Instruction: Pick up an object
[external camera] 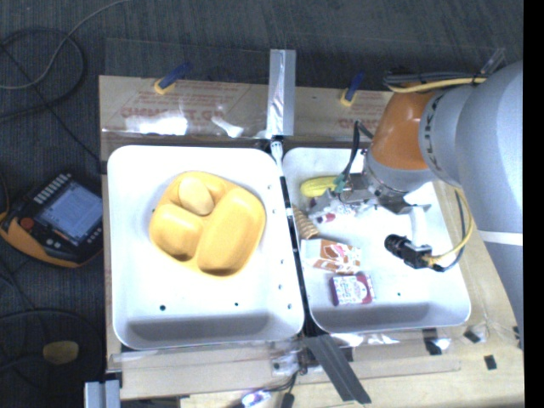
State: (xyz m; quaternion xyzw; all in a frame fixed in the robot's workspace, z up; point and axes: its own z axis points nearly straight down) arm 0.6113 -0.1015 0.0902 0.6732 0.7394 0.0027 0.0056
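Grey arm (484, 134), hand (344, 195) by yellow object (318, 185), right bin's (450, 308) far edge

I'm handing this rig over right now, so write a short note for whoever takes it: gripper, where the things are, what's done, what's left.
Gripper: low over the upper left of the right white bin, beside the small yellow-green object; nothing seen between its fingers, and I cannot tell if they are open.
Right bin also holds a brown ridged piece by the left wall, an orange-and-white packet and a maroon packet nearer the front.
Left white bin: large yellow divided dish.
Done: no pick visible.
Left: grasp and lift one object.
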